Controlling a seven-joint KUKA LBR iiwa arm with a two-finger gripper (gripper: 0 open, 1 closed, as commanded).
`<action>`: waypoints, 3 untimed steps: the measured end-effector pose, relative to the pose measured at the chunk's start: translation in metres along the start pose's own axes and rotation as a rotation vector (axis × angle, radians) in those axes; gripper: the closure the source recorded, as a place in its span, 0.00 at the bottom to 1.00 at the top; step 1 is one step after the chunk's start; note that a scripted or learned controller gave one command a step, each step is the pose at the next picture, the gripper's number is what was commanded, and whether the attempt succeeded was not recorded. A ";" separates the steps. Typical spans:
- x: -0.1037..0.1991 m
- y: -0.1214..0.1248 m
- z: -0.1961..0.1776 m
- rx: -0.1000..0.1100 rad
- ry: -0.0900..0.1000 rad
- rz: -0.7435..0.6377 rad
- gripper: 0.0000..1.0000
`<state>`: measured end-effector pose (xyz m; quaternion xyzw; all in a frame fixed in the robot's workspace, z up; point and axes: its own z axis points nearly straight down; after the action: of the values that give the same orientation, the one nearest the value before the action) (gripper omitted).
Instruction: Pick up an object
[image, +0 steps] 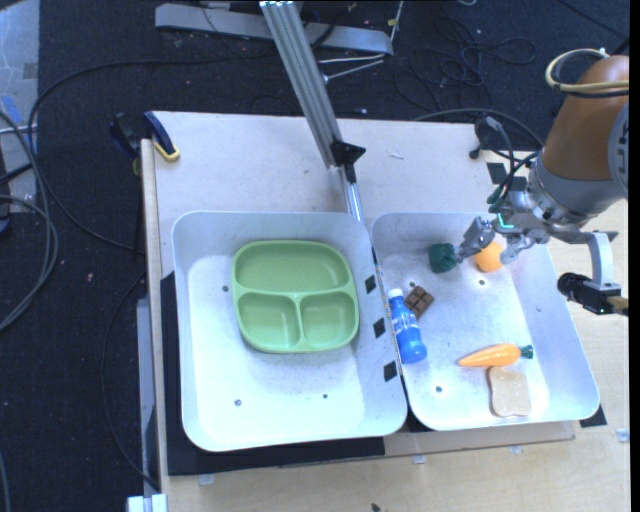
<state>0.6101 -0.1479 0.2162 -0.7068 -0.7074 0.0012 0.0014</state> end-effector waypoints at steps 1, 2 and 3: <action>0.000 0.001 -0.002 -0.004 -0.001 -0.001 0.00; -0.009 0.003 0.056 0.000 -0.001 0.002 0.00; -0.004 0.011 0.105 -0.001 -0.001 -0.002 0.00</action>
<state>0.6212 -0.1516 0.1108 -0.7061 -0.7081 0.0009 0.0007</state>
